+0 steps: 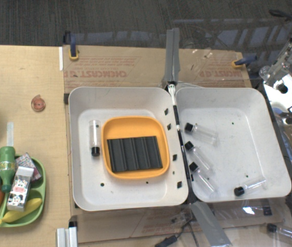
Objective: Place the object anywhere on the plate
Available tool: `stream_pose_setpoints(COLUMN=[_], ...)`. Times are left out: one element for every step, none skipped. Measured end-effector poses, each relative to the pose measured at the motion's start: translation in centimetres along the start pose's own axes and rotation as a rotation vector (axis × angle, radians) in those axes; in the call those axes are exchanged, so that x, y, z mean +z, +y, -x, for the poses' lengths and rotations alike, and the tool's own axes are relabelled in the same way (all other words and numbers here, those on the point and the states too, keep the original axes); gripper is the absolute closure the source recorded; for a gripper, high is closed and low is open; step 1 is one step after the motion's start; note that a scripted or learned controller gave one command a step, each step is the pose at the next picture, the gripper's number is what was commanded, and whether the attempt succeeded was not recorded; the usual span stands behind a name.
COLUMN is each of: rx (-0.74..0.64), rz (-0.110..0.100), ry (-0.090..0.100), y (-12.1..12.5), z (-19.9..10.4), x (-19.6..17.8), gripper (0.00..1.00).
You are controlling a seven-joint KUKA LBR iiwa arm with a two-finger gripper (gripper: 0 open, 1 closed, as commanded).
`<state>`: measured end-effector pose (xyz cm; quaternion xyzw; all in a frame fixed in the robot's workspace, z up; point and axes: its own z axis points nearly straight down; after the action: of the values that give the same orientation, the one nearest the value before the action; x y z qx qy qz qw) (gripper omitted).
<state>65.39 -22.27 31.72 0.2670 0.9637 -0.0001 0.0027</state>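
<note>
We see dark block (135, 154) on plate (110, 130); vials (200, 133) loose; jaws: cannot tell. Next: pick vial.

I'm seeing a green tray (35, 210) sitting lower left holding a green bottle (5, 166) and carton (18, 188); orange clamps (73, 53) gripping cardboard (120, 71) upper centre.

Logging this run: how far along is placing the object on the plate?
Looks done: a dark ribbed block lies flat on the orange plate in the left bin. Nothing is in hand. Clear vials remain off the plate, one beside it, others in the right bin.
</note>
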Motion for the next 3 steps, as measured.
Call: stream_pose_setpoints(rx=[-0.265,-0.418,-0.675], rz=[0.001,0.001,0.002], ry=[0.0,0.001,0.002], y=[-0.3,0.1,0.0], z=[-0.5,0.0,-0.2], x=[-7.6,-12.5,-12.4], gripper=[1.0,1.0,1.0])
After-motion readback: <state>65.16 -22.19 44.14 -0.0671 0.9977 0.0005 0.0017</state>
